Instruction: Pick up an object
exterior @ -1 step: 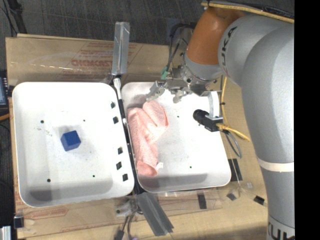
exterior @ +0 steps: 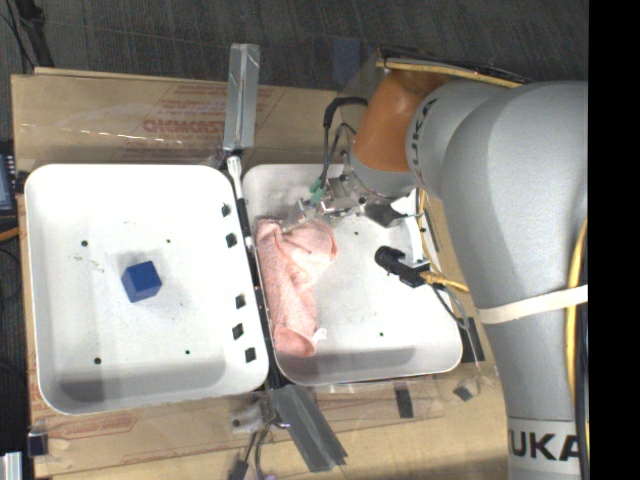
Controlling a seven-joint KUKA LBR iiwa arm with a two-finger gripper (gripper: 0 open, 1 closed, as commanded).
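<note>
A pink cloth (exterior: pixel 292 278) lies crumpled along the left side of the right bin (exterior: pixel 400 353), stretching from the bin's far end toward its near wall. My gripper (exterior: pixel 322 202) is low over the far end of the cloth, at or just above its upper folds. The grey arm with its orange band (exterior: pixel 385 128) comes in from the right and hides the bin's far right corner. In the left bin (exterior: pixel 60 268) a small blue cube (exterior: pixel 142 280) rests left of centre.
A black plug on a yellow cable (exterior: pixel 402 266) hangs over the right part of the right bin. A metal divider with black clips (exterior: pixel 240 268) runs between the bins. Cardboard (exterior: pixel 120 108) lies under both.
</note>
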